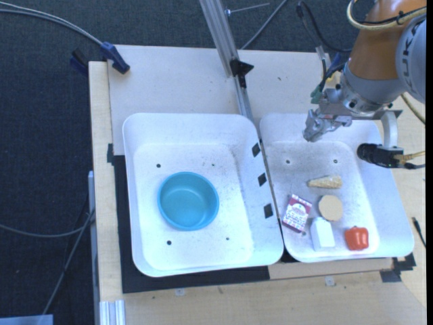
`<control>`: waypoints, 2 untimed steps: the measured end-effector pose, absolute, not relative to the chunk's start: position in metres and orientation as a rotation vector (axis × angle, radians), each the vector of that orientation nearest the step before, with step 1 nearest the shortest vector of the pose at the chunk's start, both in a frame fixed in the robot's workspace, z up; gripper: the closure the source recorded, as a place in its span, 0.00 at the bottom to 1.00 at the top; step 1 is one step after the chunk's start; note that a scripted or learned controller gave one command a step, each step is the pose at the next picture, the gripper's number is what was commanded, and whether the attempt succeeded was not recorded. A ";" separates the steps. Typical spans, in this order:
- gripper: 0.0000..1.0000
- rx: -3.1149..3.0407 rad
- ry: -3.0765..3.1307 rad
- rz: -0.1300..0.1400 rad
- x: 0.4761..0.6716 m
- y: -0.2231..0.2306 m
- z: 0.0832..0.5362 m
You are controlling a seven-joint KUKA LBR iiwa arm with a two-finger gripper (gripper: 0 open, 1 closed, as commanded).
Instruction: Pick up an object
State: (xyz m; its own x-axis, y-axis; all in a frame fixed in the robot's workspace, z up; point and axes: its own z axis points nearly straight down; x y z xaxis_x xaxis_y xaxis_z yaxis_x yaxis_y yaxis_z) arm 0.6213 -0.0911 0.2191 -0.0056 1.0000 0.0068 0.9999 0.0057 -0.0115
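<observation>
My gripper (313, 133) hangs over the far edge of the right bin (380, 248), well above its contents. In that bin lie a pale corn cob (325, 181), a round tan biscuit (331, 208), a red and white packet (296, 214), a white block (323, 234) and a red pepper (356, 237). All of them sit toward the near half of the bin, apart from the gripper. A blue bowl (188, 200) rests in the left bin (145, 141).
A slanted metal pole (223, 39) crosses the bench between the bins at the back. Black clips (262, 179) line the divide between the bins. A blue clamp (115, 57) grips the bench's far left corner. Cables run along the right edge.
</observation>
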 end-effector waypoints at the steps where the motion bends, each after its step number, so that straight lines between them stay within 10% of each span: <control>1: 1.00 -2.206 -2.218 0.005 0.614 -0.043 0.230; 2: 1.00 -2.205 -2.217 0.009 0.601 0.002 0.238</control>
